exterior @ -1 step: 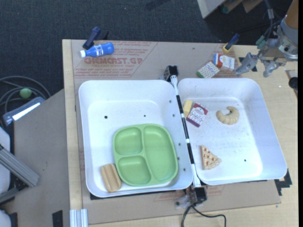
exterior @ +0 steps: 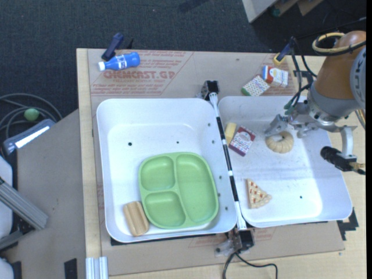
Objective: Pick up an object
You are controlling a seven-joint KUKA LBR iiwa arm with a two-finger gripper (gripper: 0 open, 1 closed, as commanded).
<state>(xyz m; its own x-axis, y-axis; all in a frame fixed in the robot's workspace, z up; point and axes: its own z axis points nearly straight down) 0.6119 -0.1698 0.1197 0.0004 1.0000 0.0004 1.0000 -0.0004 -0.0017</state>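
Note:
In the right bin a tan bagel lies near the back. My gripper hangs just behind and above it, fingers spread apart with nothing between them. The same bin also holds a maroon packet, a yellow block against the left wall, and a pizza slice toward the front. The left bin holds a green divided plate and a tan wafer at its front left.
On the bench behind the bins lie a blue bottle and two small boxes. A black fitting juts over the right bin's right rim. The grey arm with its orange band reaches in from the upper right.

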